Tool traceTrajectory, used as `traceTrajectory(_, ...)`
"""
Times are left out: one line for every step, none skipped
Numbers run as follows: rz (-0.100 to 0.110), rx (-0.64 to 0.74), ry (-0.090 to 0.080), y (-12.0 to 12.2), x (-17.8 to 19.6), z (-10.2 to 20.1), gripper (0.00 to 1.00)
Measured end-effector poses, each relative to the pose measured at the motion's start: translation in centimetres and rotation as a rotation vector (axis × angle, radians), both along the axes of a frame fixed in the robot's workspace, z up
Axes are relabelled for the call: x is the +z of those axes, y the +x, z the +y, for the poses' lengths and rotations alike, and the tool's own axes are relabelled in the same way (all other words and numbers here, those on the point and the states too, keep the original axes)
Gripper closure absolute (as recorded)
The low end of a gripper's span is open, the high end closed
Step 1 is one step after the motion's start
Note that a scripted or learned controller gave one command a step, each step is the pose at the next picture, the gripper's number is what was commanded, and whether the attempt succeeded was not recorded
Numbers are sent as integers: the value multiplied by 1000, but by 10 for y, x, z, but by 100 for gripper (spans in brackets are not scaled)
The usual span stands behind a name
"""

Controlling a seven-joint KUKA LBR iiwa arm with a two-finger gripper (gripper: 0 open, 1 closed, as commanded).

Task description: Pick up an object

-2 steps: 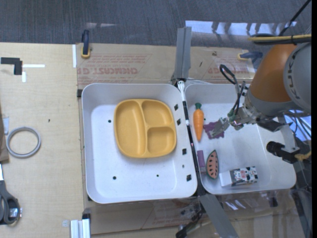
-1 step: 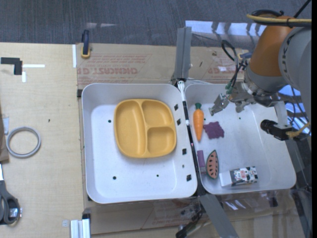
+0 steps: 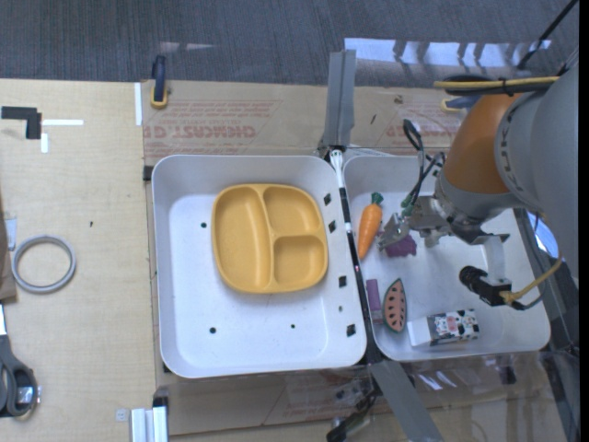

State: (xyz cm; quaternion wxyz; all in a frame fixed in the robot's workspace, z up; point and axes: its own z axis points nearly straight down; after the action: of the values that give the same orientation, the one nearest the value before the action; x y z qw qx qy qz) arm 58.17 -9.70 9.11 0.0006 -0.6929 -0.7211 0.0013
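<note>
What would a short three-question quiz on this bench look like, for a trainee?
1. True or false: the yellow plate lies in the right bin.
2. Which toy lies nearest the divider between the bins: A) carrot, B) small printed box, C) purple block?
3. Fill in: the watermelon slice lies between the carrot and the bin's ____ edge.

Key
1. False; it lies in the left bin.
2. A.
3. Near; the gripper hovers by the purple block.

Unreadable mirrored red print on cardboard (image 3: 241, 129)
</note>
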Motion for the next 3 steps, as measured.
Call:
traceTrajectory(-1, 186, 0, -5, 0, -7, 0)
traceTrajectory(12, 340, -2, 59, -2, -6, 0)
traceTrajectory(-4, 598, 0, 17, 2, -18, 0)
